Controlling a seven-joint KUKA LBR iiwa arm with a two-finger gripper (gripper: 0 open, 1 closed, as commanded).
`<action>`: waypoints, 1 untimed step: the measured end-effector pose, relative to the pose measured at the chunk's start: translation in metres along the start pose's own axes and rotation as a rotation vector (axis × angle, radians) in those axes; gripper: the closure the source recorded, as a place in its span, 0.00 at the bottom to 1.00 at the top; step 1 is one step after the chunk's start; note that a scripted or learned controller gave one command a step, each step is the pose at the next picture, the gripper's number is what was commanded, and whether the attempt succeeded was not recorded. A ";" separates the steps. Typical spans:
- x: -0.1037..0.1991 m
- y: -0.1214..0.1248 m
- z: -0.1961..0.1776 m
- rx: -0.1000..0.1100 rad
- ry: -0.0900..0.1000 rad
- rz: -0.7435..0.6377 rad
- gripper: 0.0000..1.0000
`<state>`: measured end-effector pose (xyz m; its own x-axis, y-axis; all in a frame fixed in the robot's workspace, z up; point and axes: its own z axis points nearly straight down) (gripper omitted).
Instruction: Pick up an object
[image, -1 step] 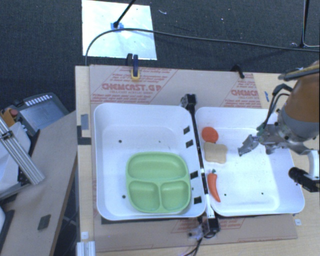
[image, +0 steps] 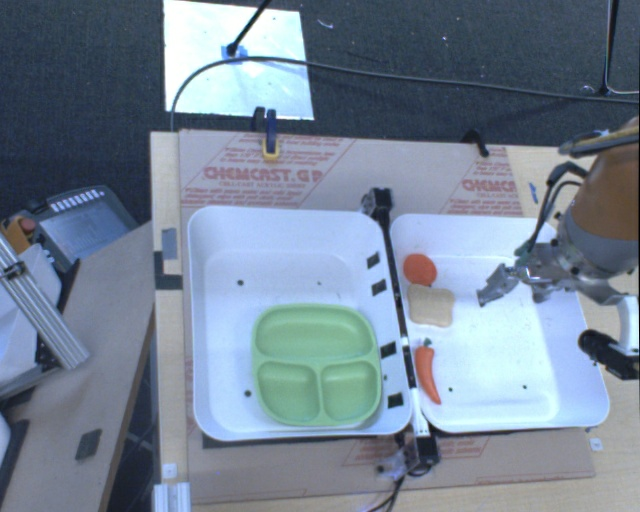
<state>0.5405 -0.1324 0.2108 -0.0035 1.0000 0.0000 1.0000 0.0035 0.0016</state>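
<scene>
Two bins (image: 290, 225): left holds green tray (image: 317, 364); right carrot (image: 428, 371), tool (image: 492, 289) state unclear.

A dark carpeted floor (image: 80, 90) surrounds the bench (image: 340, 170), whose top is covered with cardboard printed in red lettering. A shiny metal sheet (image: 240, 60) lies on the floor beyond the bench, with a cable (image: 450, 80) running across it. A yellow clamp (image: 270, 135) grips the cardboard's far edge. To the left stands a wooden side table (image: 90, 370) carrying an aluminium rail (image: 40, 310).
</scene>
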 end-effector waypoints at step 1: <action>0.004 -0.004 0.043 0.004 0.001 0.002 0.00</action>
<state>0.5366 -0.1280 0.1675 -0.0015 1.0000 0.0010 1.0000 0.0015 -0.0026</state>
